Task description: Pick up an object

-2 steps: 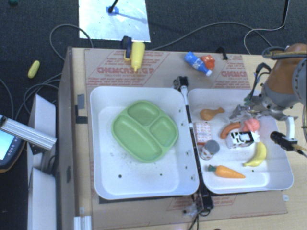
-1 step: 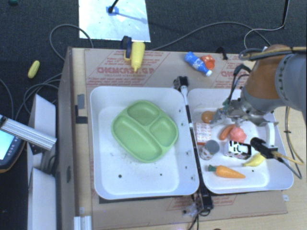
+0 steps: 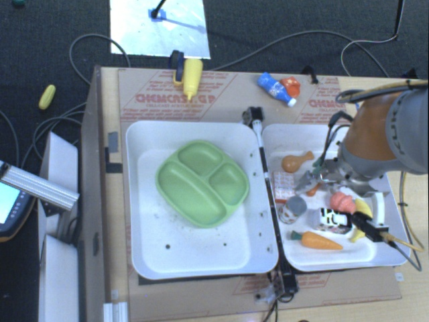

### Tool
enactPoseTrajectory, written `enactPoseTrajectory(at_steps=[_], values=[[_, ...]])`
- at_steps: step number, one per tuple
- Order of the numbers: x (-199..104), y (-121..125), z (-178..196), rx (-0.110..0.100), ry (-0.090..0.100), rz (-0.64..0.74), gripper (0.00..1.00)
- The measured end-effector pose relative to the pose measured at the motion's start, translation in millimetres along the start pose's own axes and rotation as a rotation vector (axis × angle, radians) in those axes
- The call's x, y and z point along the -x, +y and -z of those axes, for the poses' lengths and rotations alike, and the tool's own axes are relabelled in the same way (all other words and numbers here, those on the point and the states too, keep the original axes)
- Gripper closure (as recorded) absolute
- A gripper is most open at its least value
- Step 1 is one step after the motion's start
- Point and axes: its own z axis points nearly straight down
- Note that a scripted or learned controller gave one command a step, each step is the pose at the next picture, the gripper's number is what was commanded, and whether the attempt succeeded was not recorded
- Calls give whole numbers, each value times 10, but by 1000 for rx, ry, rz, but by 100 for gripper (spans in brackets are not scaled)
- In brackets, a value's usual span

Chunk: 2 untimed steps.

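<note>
Claw (image 3: 310,180) low in right bin (image 3: 288,134), prob. reaching for grey cup (image 3: 292,208). Can't tell if spread or pinching. Next: close, lift.

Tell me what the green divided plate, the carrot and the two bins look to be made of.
Green divided plate: likely moulded plastic, matte, with an even pale colour and soft rounded ridges.
Carrot: probably a plastic or rubber toy, with a uniform bright orange, smooth body; which one is unclear.
Left bin and right bin: seemingly thin white plastic, slightly glossy, with rounded formed corners.
</note>
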Motion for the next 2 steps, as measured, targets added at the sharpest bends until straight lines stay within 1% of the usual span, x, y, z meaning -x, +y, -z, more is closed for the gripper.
enactPoseTrajectory(at_steps=[1, 2], values=[[-353, 938, 16, -7, 2, 0, 0], [-417, 759, 9, 2, -1, 0, 0]])
